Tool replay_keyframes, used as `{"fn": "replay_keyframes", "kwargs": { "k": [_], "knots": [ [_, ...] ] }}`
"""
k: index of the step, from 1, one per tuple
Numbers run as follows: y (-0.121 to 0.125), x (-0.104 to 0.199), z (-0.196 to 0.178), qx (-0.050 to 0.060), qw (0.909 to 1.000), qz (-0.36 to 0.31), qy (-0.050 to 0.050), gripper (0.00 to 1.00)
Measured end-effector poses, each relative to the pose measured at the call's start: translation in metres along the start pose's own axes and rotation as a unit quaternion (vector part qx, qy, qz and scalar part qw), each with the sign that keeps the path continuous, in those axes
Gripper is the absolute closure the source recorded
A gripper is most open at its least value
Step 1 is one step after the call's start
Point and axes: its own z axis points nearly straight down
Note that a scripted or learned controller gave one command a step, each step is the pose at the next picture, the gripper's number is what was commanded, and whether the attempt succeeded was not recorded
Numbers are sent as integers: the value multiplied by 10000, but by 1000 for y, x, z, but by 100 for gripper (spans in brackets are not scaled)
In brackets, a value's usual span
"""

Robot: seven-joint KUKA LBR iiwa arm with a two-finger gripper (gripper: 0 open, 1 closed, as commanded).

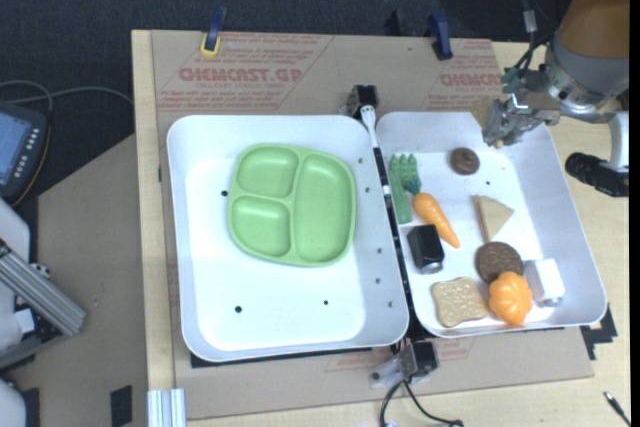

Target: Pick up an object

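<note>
Sitting nearest the camera in the right bin (575, 215) are a slice of bread (459, 301), a small orange pumpkin (510, 298) and a white block (545, 279). Just beyond them lie a brown cookie (497, 260), a black block (426, 247), a carrot (436, 218), a tan wedge (493, 214) and a green comb-like piece (404, 181). A small brown disc (464, 160) rests farther back. The left bin (200, 295) bears a green divided plate (294, 205). Farthest off, the gripper (500, 133) hangs over the right bin's far edge, holding nothing visible; how wide it stands cannot be told.
</note>
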Motion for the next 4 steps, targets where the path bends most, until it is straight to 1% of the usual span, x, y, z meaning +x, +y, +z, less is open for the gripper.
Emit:
{"fn": "replay_keyframes", "kwargs": {
  "k": [1, 2, 3, 4],
  "knots": [
    [-9, 53, 8, 35, 10000, -24, 19, 100],
    [-11, 98, 9, 32, 10000, -21, 14, 100],
    [-5, 136, 10, 13, 10000, -20, 11, 100],
    [-2, 135, -8, 0, 10000, -7, 6, 100]
  ]
}}
